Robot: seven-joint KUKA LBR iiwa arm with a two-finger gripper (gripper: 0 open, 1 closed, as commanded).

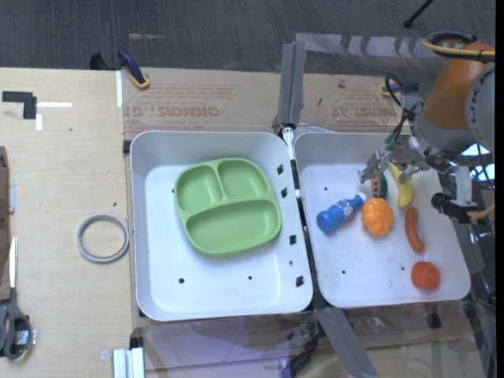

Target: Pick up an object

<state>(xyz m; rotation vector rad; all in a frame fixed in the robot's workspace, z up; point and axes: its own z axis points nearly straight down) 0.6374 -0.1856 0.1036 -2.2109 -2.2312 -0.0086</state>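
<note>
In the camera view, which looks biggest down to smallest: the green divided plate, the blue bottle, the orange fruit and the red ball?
1. Green divided plate, by far the largest.
2. Blue bottle.
3. Orange fruit, close to the bottle in size, rounder and shorter.
4. Red ball, slightly smaller than the orange fruit.

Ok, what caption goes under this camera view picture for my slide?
Grey robot arm's end effector hovering by a small orange plastic pumpkin; green divided plate nearby.
</note>
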